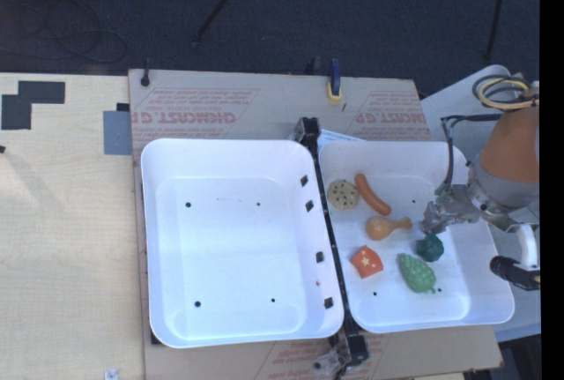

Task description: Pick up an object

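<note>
The right bin (480,308) holds several small items. A tan speckled cookie (342,194) and an orange sausage (372,194) lie near its back left. An orange drumstick-shaped piece (385,227) sits mid-bin, with a red block bearing a yellow mark (367,261) in front of it. A bumpy green piece (416,272) lies toward the front. A dark teal round object (430,248) rests just under and in front of my gripper (437,221), which hangs low over the bin's right half. Whether the gripper touches the teal object is unclear.
The left bin (159,193) stands beside the right one, with a black divider clip strip (319,219) between them. The arm's orange band (515,149) and grey wrist come in over the right bin's right rim. Cardboard (229,109) lies under both bins.
</note>
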Robot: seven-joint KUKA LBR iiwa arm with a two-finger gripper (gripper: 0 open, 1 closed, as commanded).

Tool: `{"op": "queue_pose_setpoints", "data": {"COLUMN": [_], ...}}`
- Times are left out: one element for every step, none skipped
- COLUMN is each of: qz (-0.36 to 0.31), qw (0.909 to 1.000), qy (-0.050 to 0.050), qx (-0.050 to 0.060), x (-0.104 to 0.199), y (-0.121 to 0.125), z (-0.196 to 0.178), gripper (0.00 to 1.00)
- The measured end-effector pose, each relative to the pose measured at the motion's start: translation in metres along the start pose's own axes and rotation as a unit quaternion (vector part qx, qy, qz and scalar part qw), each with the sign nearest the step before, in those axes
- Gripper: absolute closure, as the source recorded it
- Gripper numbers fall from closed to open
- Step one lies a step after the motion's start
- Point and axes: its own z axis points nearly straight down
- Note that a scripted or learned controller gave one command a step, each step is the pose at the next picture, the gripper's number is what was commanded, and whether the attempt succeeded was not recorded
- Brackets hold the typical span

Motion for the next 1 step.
{"op": "queue_pose_setpoints", "data": {"qz": [-0.005], "qw": [1.0000], "qy": [0.000], "qx": [-0.003], "x": [0.0691], "y": [0.0483], "z": [-0.0230], "gripper": [1.00]}}
